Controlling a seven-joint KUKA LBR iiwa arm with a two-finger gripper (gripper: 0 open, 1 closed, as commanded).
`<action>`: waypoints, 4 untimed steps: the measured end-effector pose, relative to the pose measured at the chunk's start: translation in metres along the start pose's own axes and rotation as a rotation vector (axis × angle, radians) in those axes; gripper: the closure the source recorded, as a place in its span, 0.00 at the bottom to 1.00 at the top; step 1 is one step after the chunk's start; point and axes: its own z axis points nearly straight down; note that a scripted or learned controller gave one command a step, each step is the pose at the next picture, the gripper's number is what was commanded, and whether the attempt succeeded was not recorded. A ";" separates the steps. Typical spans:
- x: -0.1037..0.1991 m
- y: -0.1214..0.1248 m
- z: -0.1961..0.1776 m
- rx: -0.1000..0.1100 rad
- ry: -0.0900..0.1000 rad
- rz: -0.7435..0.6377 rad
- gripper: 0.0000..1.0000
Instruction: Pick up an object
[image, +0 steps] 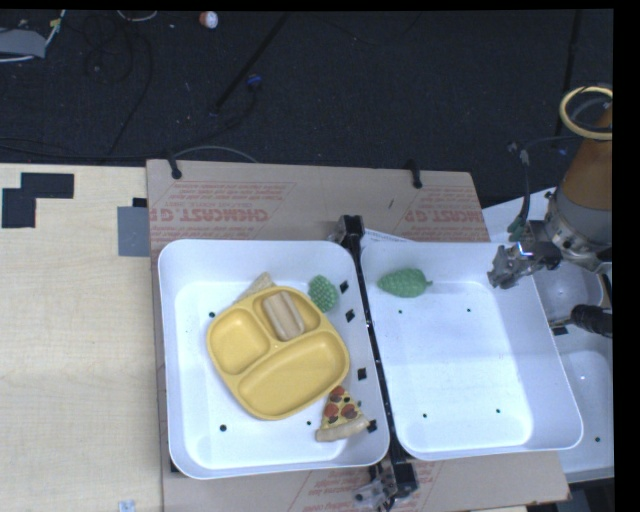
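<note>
A: Left bin (190, 300)?
B: Yellow divided plate (280, 360) with hot dog (284, 315) in one compartment; green piece (323, 293) and pizza slice (341, 418) beside.
A: Right bin (480, 400)?
B: Green leafy object (404, 283) near back wall. Gripper (510, 262) over right rim, grasping nothing; jaw spread impossible to tell.

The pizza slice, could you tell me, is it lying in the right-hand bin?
No, the pizza slice lies in the left bin, just below the yellow tray, near the divider between the two bins.

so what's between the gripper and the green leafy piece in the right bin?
Camera view: bare white bin floor and the right bin's far-right rim lie between the gripper and the green leafy piece.
</note>
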 end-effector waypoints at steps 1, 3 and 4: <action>0.003 0.000 -0.063 0.000 0.000 0.000 1.00; 0.102 -0.002 -0.046 0.009 0.004 -0.002 1.00; 0.147 0.000 -0.034 0.008 0.003 -0.002 1.00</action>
